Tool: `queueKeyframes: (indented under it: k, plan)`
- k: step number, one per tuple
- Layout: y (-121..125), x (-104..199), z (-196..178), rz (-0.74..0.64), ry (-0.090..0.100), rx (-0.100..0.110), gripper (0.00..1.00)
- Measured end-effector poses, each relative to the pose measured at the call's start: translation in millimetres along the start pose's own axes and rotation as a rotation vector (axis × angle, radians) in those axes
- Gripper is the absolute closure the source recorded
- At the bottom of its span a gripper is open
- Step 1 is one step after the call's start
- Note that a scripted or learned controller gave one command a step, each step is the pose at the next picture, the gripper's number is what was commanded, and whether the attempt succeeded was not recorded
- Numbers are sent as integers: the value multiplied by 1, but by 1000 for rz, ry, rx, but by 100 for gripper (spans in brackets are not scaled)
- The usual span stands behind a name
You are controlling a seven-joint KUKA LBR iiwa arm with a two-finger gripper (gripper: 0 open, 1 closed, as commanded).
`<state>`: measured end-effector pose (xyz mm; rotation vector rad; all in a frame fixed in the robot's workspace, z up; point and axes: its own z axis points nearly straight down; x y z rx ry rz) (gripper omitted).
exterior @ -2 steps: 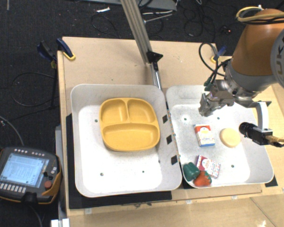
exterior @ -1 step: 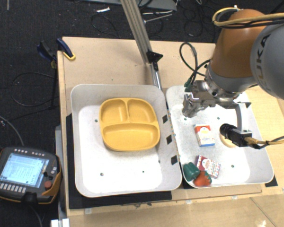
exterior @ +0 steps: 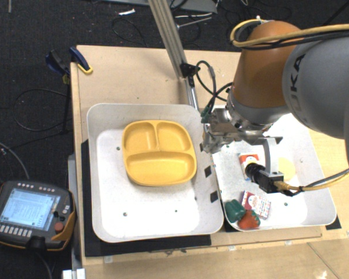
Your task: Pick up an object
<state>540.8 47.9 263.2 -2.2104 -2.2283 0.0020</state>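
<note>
Glossy yellow divided plate point(exterior: 159, 152) — rounded square; smooth white bin point(exterior: 104, 214).

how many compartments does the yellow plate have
3. On the yellow plate in the left bin: two small ones side by side along its far edge, and one long one across its near side.

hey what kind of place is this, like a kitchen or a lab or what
Most likely a robotics lab. A grey and orange robot arm reaches over two white bins on a plywood bench, a teach pendant lies on the dark floor, and loose cables trail behind.
</note>
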Motion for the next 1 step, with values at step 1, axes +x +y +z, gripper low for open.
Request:
queueKeyframes:
  k: [1]
  plan:
    - [-9, 48, 27, 1, -1, 1, 100]
